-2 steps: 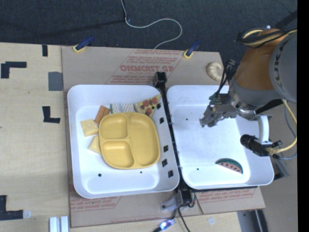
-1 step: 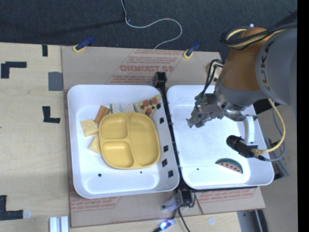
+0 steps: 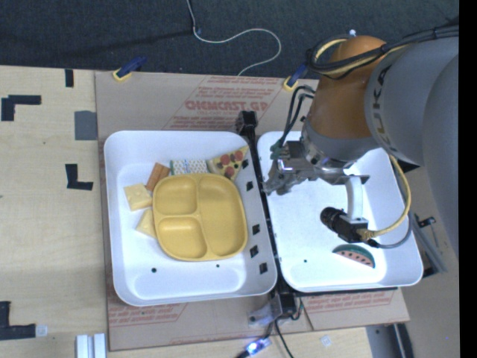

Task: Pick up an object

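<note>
1 hand (image 3: 283, 177) above watermelon slice (image 3: 353, 256) bin (image 3: 313, 233) — cardboard (image 3: 223, 103) lettering (red) illegible.

I'm getting even, fairly bright light from above. The white bins (image 3: 186, 280) read clean, without glare. Over the right-hand bin (image 3: 313, 245) the arm (image 3: 421, 103) throws a soft shadow, its orange band (image 3: 346, 80) shows a pale sheen, and the hand (image 3: 279, 176) looks murky. The whole frame is slightly soft.

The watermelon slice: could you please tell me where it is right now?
In the camera view, the watermelon slice lies in the right-hand bin, near its lower right corner, apart from the gripper at that bin's upper left.
</note>
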`<state>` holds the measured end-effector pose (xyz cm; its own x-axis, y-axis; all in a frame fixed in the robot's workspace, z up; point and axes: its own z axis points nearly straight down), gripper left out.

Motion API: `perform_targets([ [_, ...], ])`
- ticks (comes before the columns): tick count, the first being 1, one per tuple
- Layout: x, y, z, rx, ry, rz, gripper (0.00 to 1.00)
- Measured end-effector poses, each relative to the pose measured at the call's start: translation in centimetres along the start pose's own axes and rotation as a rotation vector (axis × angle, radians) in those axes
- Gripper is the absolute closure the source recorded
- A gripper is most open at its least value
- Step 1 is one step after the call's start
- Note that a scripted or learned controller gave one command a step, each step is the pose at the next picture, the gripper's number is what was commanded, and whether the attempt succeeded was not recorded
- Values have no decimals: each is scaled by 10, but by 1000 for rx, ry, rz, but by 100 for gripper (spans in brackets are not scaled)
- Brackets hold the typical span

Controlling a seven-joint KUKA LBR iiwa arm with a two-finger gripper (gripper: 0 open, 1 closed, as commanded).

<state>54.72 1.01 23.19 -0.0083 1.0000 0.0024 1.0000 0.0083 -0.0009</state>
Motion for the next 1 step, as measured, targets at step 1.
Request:
perform_targets([
  [1, -9, -10, 17, 4, -4, 8, 100],
])
